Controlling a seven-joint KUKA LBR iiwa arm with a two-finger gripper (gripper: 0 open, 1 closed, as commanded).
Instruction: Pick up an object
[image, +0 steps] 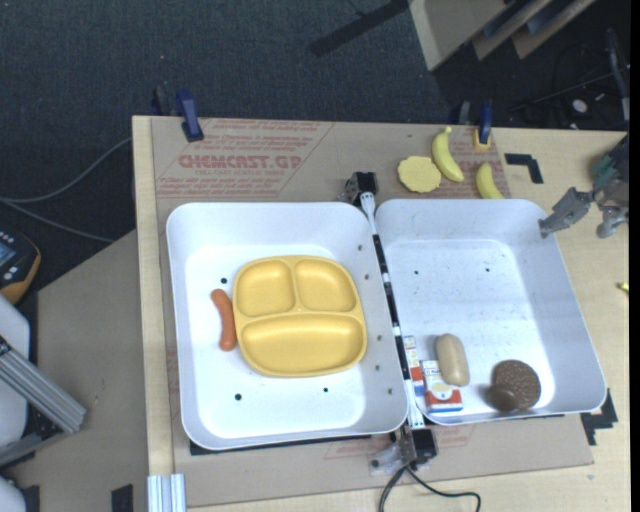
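Camera view: gripper (585, 213) sits at the right edge, over the upper right rim of the right bin (560, 300), fingers spread apart, nothing between them. Left bin (190, 330) holds a yellow divided plate (298, 315); a sausage (226, 319) lies just left of it, long axis running near-far, roughly parallel to the plate's left edge. Right bin, near edge: a potato-like bun (452, 359), long axis near-far with a slight tilt, partly over a small red-and-white carton (440, 393); round brown cookie (515, 385) near them to the right. Beyond the bins on the bench: two bananas (447, 157) (488, 181) and a yellow chip (419, 174).
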